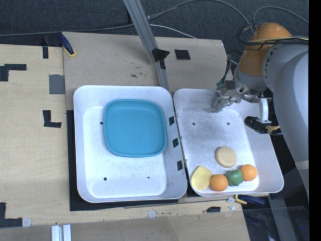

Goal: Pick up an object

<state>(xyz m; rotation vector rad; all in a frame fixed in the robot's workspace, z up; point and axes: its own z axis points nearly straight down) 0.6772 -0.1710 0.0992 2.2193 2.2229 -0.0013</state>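
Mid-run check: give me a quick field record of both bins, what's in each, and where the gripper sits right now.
left bin: holds a blue plate, lying flat
right bin: five small items clustered at its near end
items: beige round piece, yellow piece, orange ball, green piece, second orange ball
gripper: over the far end of the right bin, apart from the cluster
held object: none seen between the fingers
arm: reaches in from the right of the view
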